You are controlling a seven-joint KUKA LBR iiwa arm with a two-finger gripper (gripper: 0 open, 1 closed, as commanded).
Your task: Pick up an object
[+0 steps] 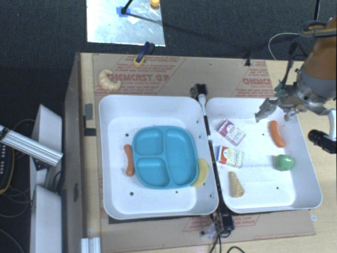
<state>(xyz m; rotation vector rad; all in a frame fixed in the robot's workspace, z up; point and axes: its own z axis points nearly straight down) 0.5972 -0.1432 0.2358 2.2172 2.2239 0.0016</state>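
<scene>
My gripper (pixel 275 113) hangs over the back right corner of the right bin (pixel 303 194), its two fingers spread apart and open with nothing between them. Just below it lies an orange sausage (pixel 276 133). A green ball (pixel 284 162) rests further toward the front. In the same bin are a pink-and-white carton (pixel 230 132), a red-and-white carton (pixel 230 156) and a tan cone (pixel 236 184). The left bin (pixel 113 115) holds a blue divided plate (pixel 164 157), a second orange sausage (pixel 129 159) and a yellow slice (pixel 202 172).
Behind the bins, on the cardboard, lie a pale curled pastry (pixel 108 78) and a blue-and-yellow clip (pixel 143 52). A foil sheet (pixel 105 15) with a small orange ball (pixel 154 2) sits on the floor at the back. A black divider (pixel 209 136) runs between the bins.
</scene>
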